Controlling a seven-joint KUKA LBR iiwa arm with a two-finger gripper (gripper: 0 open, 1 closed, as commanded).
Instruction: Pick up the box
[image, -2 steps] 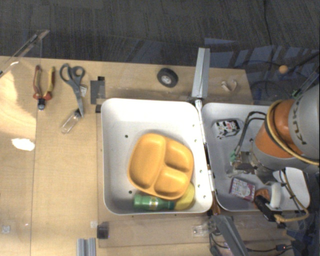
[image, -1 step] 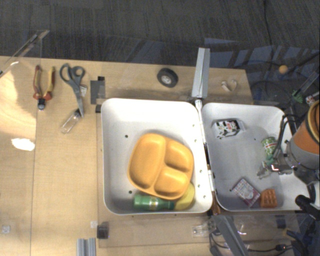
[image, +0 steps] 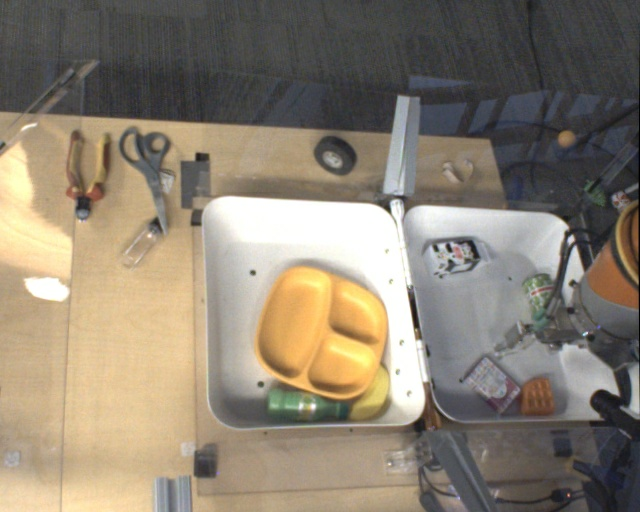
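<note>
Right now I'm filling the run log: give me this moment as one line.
task: pick up box | gripper: over right bin, nothing visibly held | box: lying in right bin, near front | status: not picked

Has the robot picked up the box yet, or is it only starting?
Only starting, it looks like. Nothing looks done: the small box lies flat on the floor of the right bin, beside an orange block. In hand: the claw hangs above the bin floor, just up and right of the box. Left: lowering onto the box, gripping and lifting it.
</note>
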